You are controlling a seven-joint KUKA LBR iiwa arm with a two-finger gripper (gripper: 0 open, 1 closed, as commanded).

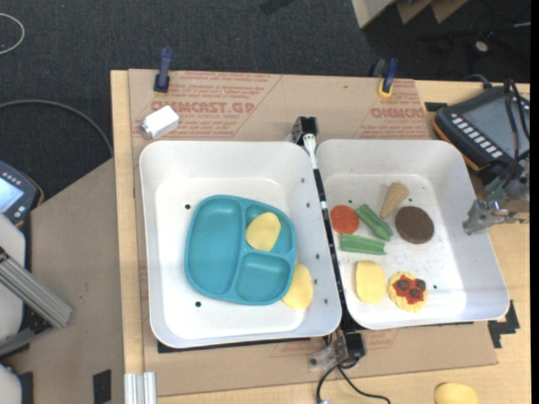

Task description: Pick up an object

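Seven toy foods lie loose on the floor of the right bin point(472, 293), among them a brown cookie point(414, 224) and a small pizza point(408, 291). None is lifted, so I judge the whole pick remains to be done.

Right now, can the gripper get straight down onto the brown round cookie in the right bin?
Probably yes. The brown cookie lies flat with nothing on top; the cone and green bean pieces sit beside it with small gaps. The gripper is at the bin's right rim.
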